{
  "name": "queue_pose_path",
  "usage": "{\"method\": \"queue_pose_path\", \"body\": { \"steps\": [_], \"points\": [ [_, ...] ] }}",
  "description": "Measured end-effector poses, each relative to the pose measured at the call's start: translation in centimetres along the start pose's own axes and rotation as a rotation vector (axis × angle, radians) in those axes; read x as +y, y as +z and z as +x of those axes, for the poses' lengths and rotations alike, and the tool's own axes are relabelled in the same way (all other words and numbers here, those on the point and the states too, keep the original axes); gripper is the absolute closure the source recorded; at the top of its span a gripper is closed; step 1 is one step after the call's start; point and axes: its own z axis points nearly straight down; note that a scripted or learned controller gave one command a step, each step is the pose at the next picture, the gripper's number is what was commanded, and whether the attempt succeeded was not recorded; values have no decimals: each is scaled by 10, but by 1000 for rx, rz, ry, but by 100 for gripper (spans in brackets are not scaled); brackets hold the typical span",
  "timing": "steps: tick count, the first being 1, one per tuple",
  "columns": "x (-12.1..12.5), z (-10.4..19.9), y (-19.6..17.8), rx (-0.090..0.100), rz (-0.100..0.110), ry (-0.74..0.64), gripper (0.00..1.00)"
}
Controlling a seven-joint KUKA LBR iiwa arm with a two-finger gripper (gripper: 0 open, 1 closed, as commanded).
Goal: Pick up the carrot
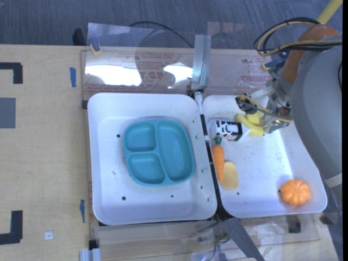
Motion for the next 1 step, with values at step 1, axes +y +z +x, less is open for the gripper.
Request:
{"method": "queue_pose_path", "body": {
  "steps": [1],
  "points": [
    [44,-69,-54,-17,8,9,100]
  ]
}}
